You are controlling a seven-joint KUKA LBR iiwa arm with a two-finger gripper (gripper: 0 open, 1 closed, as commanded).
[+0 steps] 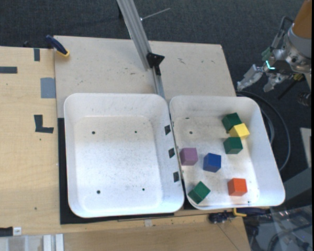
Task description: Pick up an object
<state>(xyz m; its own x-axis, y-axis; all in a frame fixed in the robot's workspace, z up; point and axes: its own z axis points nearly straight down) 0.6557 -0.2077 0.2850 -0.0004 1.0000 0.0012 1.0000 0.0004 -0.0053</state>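
Desk (110,61) filled most of the frame, pale wood with grey tape marks at the left. On it sat two shallow white bins side by side: the left bin (115,109) and the right bin (261,135), the latter holding all the cubes.

Judging by this, the pick was at its start, with nothing grasped. The arm (303,20) stood at the upper right of the frame, off the desk. Its hand (267,75) hung there above and to the right of the right bin's upper right corner, fingers spread apart and holding nothing.

The next move would call for carrying the hand left and down over the right bin, then lowering onto one cube.

Seven cubes lay there. Near the upper right, a green cube (231,121), a yellow cube (240,130) and a second green cube (233,145) sat touching or nearly so, a poor target for fingers. A purple cube (188,156) and a blue cube (212,162) lay mid-bin, near each other. An orange cube (237,186) sat near the lower right wall, and a third green cube (199,191) near the lower left rim; both walls could block a finger.

A slanted metal rail (138,33) crossed the top, ending at the bins' shared edge. A blue and yellow clamp (57,46) lay at the upper left.
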